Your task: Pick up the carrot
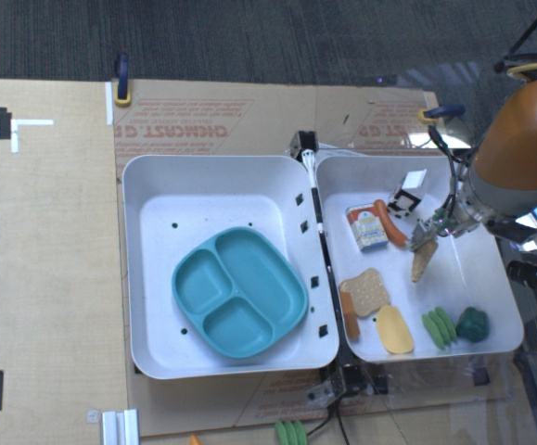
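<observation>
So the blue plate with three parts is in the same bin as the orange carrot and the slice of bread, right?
Not quite. The camera view shows the blue three-part plastic plate alone in the left white bin. The small orange carrot and the tan slice of bread lie in the right white bin, next to it.

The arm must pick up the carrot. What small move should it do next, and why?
Probably shift the end effector a little toward the left bin and lower it over the carrot. The end effector sits just to the right of the carrot, which lies slanted in the right bin beside a small packet, so a careful descent should avoid that packet.
</observation>
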`<action>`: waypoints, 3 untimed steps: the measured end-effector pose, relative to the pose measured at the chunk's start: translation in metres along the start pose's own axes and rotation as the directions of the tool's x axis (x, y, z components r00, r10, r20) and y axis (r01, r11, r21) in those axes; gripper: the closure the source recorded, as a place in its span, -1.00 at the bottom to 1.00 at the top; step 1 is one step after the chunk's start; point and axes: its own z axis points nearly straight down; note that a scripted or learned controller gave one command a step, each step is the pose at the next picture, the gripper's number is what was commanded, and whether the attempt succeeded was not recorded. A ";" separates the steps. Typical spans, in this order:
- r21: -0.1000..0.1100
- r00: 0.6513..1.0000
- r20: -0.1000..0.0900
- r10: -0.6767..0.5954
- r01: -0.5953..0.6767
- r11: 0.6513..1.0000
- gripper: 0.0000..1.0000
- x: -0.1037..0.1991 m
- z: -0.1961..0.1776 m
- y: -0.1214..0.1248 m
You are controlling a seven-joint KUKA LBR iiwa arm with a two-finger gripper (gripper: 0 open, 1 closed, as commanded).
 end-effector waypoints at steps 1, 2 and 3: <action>0.000 1.000 0.000 0.001 -0.001 1.000 -1.00 0.000 0.000 0.000; -0.004 0.992 0.003 -0.128 0.128 0.992 -1.00 0.055 0.043 -0.017; 0.001 0.980 -0.003 -0.198 0.198 0.980 -1.00 0.052 0.045 -0.071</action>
